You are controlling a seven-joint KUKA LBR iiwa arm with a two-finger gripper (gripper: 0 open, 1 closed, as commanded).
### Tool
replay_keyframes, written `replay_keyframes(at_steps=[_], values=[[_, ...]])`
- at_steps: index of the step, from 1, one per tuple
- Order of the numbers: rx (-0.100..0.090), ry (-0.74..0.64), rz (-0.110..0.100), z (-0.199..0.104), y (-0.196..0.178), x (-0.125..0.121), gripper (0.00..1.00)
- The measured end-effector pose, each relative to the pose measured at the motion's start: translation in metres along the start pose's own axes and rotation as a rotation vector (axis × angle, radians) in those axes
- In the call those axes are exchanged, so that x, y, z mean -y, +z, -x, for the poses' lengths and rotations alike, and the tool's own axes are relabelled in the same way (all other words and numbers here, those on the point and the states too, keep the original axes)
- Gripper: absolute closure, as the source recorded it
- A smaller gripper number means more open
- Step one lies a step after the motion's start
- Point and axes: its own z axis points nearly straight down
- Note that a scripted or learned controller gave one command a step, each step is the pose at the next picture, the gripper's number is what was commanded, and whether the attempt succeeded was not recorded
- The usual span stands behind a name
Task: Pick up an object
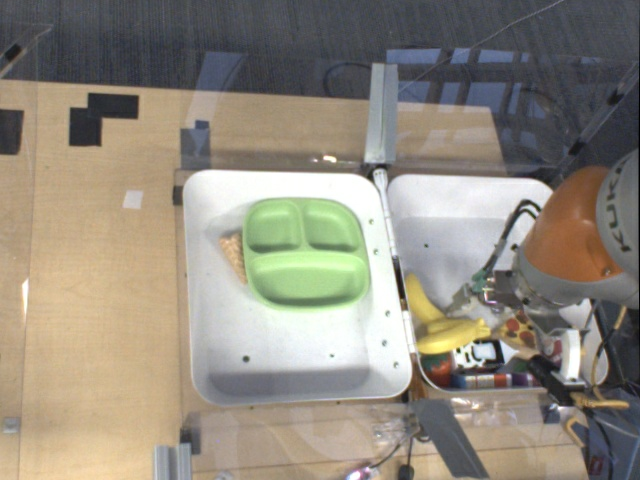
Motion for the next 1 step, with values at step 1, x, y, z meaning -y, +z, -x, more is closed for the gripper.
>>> replay_keyframes(at_steps=[1], values=[[0.001,0.027,0.001,-0.0365,0.0016,-0.0561,0.00]])
